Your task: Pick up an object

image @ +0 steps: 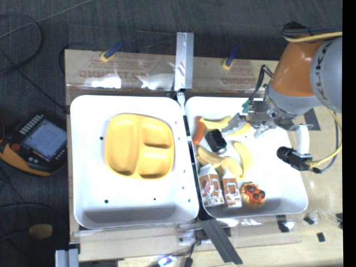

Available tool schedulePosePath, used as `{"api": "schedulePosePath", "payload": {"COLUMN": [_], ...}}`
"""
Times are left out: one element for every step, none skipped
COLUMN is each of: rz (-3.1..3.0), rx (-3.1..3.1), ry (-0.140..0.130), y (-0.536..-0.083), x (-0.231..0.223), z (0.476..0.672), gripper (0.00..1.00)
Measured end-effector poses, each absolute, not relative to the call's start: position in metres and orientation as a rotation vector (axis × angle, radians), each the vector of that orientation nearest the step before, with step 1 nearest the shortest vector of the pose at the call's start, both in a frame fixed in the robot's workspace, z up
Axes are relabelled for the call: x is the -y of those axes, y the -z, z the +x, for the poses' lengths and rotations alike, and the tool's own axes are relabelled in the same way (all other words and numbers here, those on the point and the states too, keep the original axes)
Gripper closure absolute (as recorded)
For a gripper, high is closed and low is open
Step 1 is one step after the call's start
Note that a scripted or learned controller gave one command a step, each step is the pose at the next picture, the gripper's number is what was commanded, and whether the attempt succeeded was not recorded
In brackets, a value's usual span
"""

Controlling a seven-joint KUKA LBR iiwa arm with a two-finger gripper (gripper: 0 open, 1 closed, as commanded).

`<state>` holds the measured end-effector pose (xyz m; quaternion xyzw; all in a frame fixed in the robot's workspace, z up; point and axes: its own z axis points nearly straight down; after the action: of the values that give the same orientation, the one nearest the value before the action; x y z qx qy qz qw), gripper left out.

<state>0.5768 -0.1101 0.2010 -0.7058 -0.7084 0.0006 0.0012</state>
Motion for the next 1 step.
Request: {"api": "schedulePosePath", "payload": {"rz": [-2.268], "rx": [2.216], "ry": [0.038], "y": [-0.1139], "x": [0.1291], "z": [0.6176], "gripper": [0.0]}}
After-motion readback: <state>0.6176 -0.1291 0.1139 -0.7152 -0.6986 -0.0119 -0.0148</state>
